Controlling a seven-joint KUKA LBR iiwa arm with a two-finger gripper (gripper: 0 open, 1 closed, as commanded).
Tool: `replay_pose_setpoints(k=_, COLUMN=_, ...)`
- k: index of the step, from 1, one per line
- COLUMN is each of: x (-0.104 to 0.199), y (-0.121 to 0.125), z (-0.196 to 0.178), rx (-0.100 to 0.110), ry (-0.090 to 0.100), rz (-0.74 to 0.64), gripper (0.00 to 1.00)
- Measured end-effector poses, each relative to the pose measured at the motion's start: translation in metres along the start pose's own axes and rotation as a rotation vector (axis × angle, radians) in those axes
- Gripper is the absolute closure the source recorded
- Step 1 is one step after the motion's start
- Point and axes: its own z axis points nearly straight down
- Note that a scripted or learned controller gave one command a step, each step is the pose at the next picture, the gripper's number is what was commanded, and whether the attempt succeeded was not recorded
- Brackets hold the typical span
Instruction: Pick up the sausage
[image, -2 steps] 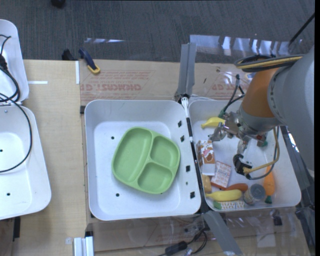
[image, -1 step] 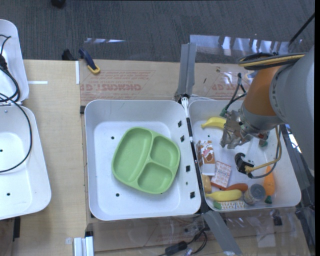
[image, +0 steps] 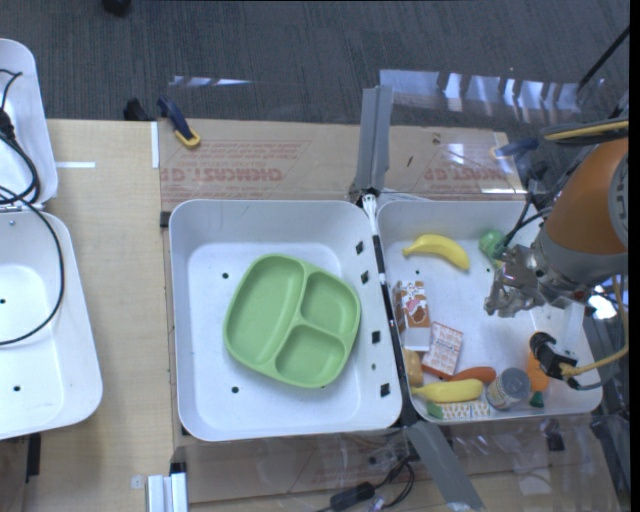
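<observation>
I see the pincer (image: 507, 300) hanging over the right bin (image: 470, 400) near its right wall, nothing between its fingers; spread or closed, I can't tell. Sausage (image: 470, 377) lies near that bin's front edge, touching the corn cob (image: 449, 391), well apart from the pincer. Open white floor sits mid-bin between the banana (image: 438, 249) and the two snack packets (image: 443, 349). One small can (image: 508, 388) sits in the front right corner. Left bin (image: 190, 330) holds one green divided plate (image: 292, 320), with bare margin all round. Wood worktop (image: 100, 145), grey carpet behind.
</observation>
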Motion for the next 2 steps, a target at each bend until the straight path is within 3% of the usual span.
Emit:
replay_pose_setpoints(k=1, x=0.002, y=-0.07, z=-0.043, rx=0.001, ry=0.001, rz=-0.178, gripper=1.0)
replay_pose_setpoints(k=2, x=0.043, y=-0.079, z=-0.065, rx=-0.005, ry=0.0, rz=-0.865, gripper=1.0)
